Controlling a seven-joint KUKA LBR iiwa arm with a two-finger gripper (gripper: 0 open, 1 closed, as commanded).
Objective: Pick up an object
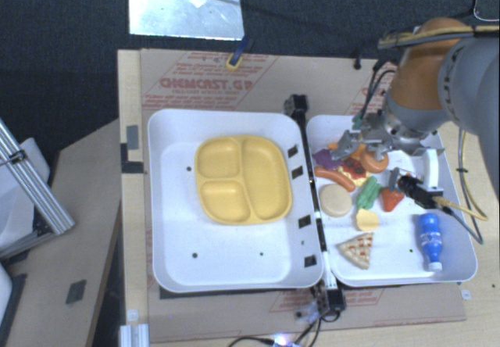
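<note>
The likeliest target is the pile of toy food at the back of the right bin, since the pincer sits directly over it. That pile holds an orange piece and a red sausage-like piece, with a purple bit at its edge nearest the left bin. Whether the pincer is open or closed cannot be told; its tips are lost against the clutter below, and nothing can be seen gripped in it.

Just in front of the pile lie a round tan disc, a green vegetable and a red one, close enough to crowd any grasp. Further forward from the pile are a small yellow piece and a pizza slice, each lying apart and so probably easier to take. A blue bottle lies on its side, forward of the pile near the bin's far wall.

The arm bends down over the pile from the back corner of that bin, which suits a straight drop onto it.

Beside the pile, across the divider, the left bin carries a yellow divided plate. Both bins rest on the bench, on printed cardboard.
</note>
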